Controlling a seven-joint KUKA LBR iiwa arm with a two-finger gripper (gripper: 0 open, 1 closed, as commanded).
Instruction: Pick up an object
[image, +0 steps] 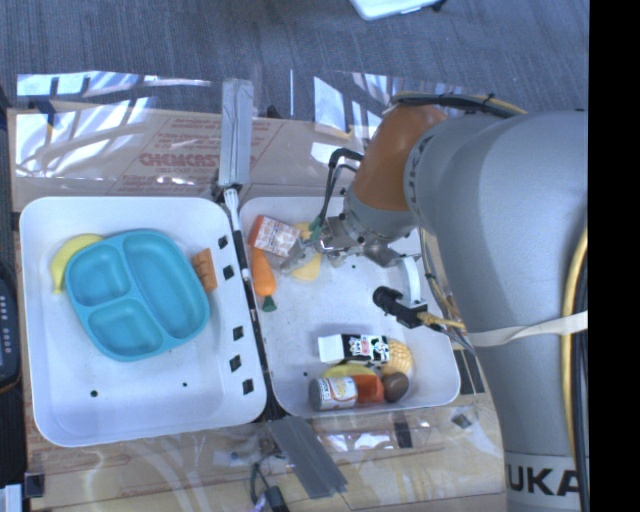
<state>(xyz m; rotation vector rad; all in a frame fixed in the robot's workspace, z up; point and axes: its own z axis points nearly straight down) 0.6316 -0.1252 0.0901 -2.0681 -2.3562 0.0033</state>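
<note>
- The grey arm (500, 250) enters from the right and bends over the right bin (300, 405), its orange band (385, 165) above the bin's far wall.
- The end effector (325, 238) is low over the bin's far-left part, next to a small packet (274, 236) and a yellow piece (306, 267); whether its fingers are spread or closed, I cannot tell, since the wrist hides them.
- Just left of it, a carrot (262, 277) lies along the bin's left wall, near the divider between the bins.
- The middle of the right bin's floor is bare white, leaving room between the end effector and the near cluster.
- That cluster crowds the near wall: a black-and-white carton (352, 348), a corn cob (398, 354), a can (333, 392), a red item (368, 388) and a brown round item (395, 386), all touching or just beside one another.
- A black part (395, 303) on the arm hangs over the bin's right side.
- The left bin (60, 420) holds a blue divided plate (135, 292) with a banana (68, 255) tucked under its far-left edge and a small orange piece (205, 269) just beside its right rim; its near half is open floor.
- Both bins sit on a tabletop (120, 150) covered with cardboard.
</note>
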